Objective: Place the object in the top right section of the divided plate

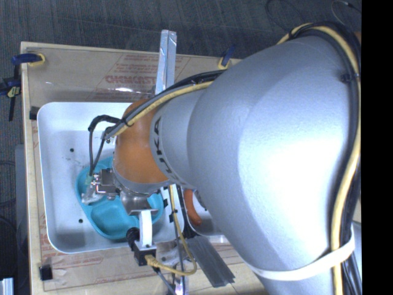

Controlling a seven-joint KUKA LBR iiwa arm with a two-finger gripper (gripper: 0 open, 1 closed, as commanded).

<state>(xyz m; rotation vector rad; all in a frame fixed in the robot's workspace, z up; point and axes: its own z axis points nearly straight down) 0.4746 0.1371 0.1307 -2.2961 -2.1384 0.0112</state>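
Black letters, partly hidden and seemingly "KU", run along the arm (pixel 161 143) beside its orange band, while red print on the bench's (pixel 132 75) far edge is too blurred to read.

The bench (pixel 92 72) carries a white bin (pixel 55 165) at nine o'clock. A second bin's rim (pixel 206 229) peeks out at five o'clock

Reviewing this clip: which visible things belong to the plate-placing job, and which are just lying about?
Job:
- blue divided plate, in the left white bin
- arm's wrist, above the plate

Lying about:
- orange object, largely hidden behind the arm
- blue clamps at the bench's edge
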